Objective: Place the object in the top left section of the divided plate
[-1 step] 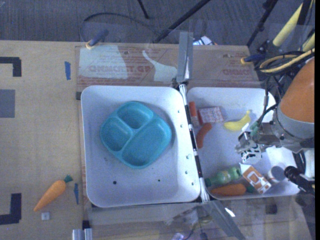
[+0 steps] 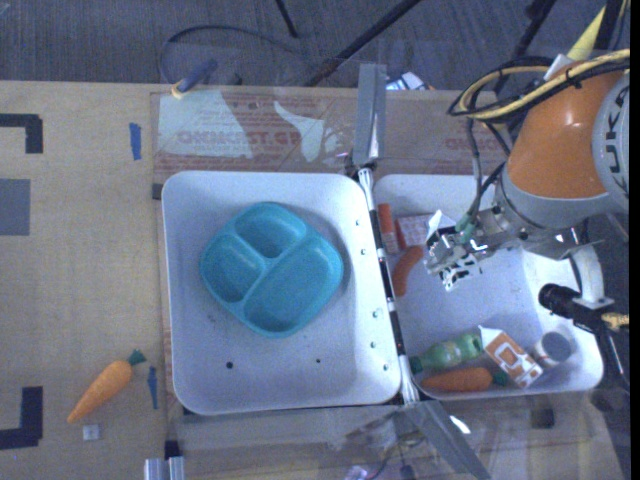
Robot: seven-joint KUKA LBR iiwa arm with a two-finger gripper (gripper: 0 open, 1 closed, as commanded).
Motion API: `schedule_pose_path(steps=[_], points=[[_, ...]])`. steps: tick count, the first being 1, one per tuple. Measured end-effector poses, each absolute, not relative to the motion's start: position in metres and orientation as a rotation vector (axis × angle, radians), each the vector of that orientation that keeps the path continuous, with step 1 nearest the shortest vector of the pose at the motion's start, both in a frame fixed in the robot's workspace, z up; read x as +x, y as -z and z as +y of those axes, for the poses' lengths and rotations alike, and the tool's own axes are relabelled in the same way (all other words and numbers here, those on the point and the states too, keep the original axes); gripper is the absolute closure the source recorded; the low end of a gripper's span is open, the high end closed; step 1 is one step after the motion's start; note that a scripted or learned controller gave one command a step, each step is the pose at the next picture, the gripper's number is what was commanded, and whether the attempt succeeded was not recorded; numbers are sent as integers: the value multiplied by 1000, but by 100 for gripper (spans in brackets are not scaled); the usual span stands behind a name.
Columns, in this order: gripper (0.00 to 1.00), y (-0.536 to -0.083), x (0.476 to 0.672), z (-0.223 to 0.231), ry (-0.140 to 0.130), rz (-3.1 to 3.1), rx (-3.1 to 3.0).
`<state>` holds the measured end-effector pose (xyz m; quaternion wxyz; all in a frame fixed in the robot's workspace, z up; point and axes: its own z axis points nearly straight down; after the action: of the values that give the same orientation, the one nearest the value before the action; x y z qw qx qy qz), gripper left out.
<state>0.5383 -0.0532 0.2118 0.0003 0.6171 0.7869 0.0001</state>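
A blue divided plate (image 2: 272, 267) lies in the left bin (image 2: 200, 368), with three sections and nothing in them. My gripper (image 2: 450, 255) hangs over the upper left part of the right bin (image 2: 560, 368), pointing left. Just left of it and below lies a reddish sausage-shaped object (image 2: 405, 268) against the bin's left wall. Along the right bin's front lie a green object (image 2: 448, 352), an orange carrot (image 2: 462, 379) and a small orange and white carton (image 2: 511, 357).
A red and white packet (image 2: 410, 231) lies at the right bin's back left. A grey cup-like object (image 2: 556, 347) sits at its front right. A toy carrot (image 2: 102, 388) lies on the bench left of the bins. A metal divider (image 2: 368, 128) stands behind them.
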Motion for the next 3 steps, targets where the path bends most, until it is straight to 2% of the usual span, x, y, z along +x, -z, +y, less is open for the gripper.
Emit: schedule_pose_path(steps=[1, 2, 3], points=[[100, -185, 582, 22, -1, 2616, 1735], [100, -211, 549, 97, 0, 2769, 1486], [100, -200, 537, 94, 0, 2850, 1324]])
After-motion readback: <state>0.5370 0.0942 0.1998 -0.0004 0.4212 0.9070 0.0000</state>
